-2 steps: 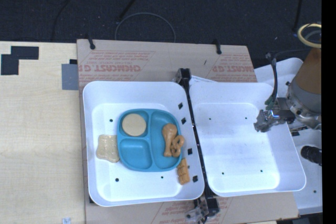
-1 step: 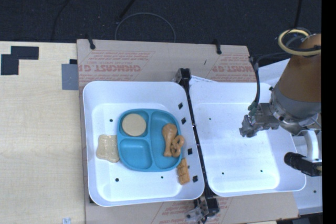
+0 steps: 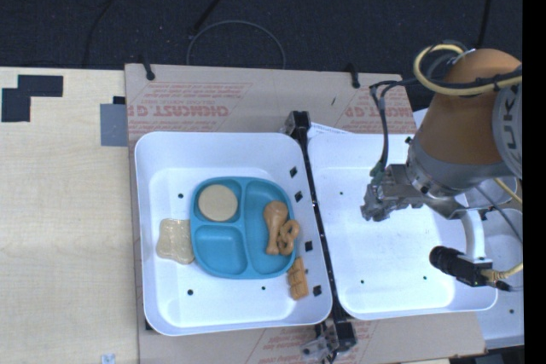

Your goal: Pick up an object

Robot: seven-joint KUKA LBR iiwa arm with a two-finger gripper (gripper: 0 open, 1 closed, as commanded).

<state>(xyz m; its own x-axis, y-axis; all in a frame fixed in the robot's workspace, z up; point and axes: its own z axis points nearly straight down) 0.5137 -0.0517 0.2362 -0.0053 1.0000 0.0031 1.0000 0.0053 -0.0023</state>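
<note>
While gripper (image 3: 376, 209) hangs over right bin (image 3: 401, 286) — finger state untellable — all items sit with tray (image 3: 235, 247) in left bin (image 3: 162, 175): risk of closing on nothing.

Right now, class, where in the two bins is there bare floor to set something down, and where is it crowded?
The right bin has bare floor between the divider and the gripper, and along its near edge. The left bin is crowded: a blue tray of food fills its middle, with pieces beside it, leaving a strip along the far wall.
</note>
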